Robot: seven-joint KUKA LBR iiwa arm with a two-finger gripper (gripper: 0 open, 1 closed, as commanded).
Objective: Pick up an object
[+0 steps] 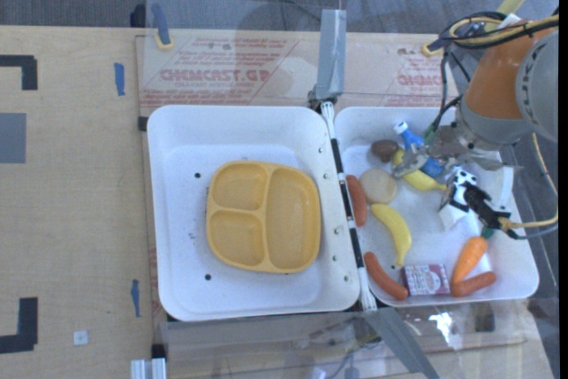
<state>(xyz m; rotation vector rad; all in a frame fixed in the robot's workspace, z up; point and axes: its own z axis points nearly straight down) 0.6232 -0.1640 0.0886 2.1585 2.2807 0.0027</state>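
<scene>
A wooden bench (71, 217) bears two white bins, left bin (169, 191) beside right bin (524, 280)

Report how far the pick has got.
Done: the arm has reached over the right bin. In hand: nothing visibly; the gripper sits low among the toys by the blue item. Left: grasp and lift. The banana and carrot lie untouched.

Bright, even overhead light, faint shadows, mild glare on the white bins (169, 138), slightly soft focus.
</scene>
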